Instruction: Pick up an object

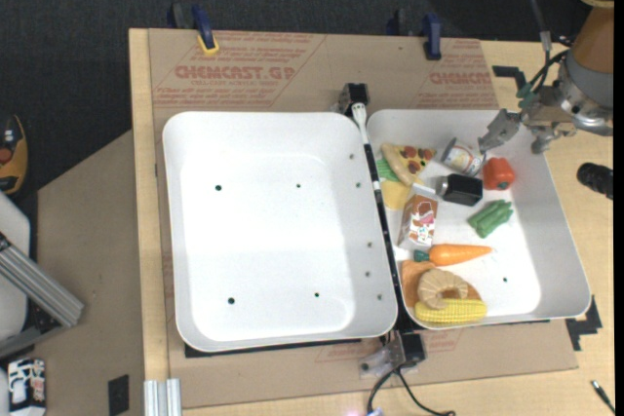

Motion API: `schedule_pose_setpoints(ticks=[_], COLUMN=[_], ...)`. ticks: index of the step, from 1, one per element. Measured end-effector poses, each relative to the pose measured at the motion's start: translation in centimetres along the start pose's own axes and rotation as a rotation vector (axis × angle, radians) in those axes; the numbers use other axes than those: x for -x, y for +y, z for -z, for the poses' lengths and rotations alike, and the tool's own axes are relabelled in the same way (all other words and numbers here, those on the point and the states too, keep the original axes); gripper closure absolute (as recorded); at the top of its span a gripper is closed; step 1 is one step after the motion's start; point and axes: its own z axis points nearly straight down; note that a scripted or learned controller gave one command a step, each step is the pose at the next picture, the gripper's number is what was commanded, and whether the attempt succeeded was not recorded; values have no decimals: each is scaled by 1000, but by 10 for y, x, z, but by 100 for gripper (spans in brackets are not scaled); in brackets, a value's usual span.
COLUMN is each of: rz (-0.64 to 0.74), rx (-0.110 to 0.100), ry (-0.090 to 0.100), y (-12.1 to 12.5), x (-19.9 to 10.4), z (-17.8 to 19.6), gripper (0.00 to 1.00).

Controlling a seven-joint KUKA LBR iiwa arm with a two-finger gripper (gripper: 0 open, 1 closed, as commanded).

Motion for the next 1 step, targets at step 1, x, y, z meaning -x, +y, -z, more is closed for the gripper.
schedule_pose_setpoints(ticks=[1], rz=[1], rx=[4], ry=[-1], y=[1], x=[0], z=[11], gripper=[100])
